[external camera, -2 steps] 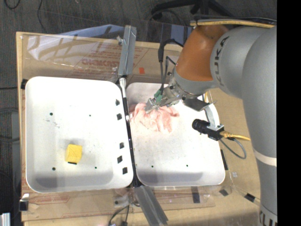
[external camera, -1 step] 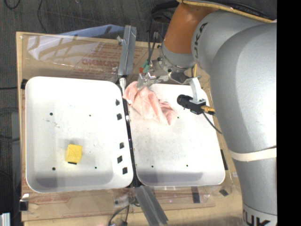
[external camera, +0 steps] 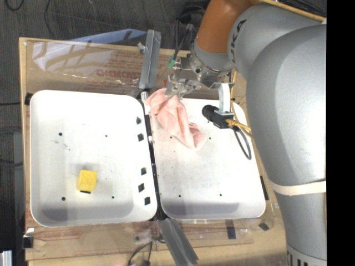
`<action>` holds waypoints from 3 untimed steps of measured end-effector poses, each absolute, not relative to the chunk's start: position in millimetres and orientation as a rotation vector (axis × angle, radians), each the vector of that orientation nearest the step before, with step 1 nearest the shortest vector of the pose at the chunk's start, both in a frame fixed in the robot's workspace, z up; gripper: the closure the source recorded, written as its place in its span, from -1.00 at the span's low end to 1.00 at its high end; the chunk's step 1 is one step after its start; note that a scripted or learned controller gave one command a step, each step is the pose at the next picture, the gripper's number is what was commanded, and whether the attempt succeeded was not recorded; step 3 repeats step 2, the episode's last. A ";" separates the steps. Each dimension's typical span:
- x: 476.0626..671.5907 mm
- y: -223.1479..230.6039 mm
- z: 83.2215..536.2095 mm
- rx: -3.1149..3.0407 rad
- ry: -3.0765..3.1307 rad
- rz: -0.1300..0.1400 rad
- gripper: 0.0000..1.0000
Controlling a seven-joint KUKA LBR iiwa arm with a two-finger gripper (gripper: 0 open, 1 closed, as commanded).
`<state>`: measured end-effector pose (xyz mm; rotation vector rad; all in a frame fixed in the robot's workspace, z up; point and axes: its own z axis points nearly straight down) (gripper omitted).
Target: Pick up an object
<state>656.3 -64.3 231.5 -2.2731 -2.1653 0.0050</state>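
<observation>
My hand [external camera: 176, 91] is pinching the pink cloth [external camera: 178, 121] by its top. The lift is looking unfinished to me, as its tail is resting in the right bin [external camera: 222, 201].

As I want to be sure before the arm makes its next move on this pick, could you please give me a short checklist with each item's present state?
1. Claw on a target: ok, it sits at the upper end of the pink cloth.
2. Grip on the cloth: cannot tell, the contact is too small to make out.
3. Cloth within the right bin: ok, it lies spread on the floor.
4. Room around the claw: not ok, it works in that bin's far left corner, close to the rim.
5. Yellow block out of the way: ok, it lies apart in the left bin.
</observation>
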 end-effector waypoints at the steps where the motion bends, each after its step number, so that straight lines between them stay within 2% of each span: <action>1: 655.5 -101.4 125.1 -2.421 -1.994 0.008 1.00; 2: 616.5 -78.3 195.7 -2.361 -2.066 0.004 1.00; 3: 616.5 -78.3 195.7 -2.361 -2.066 0.004 1.00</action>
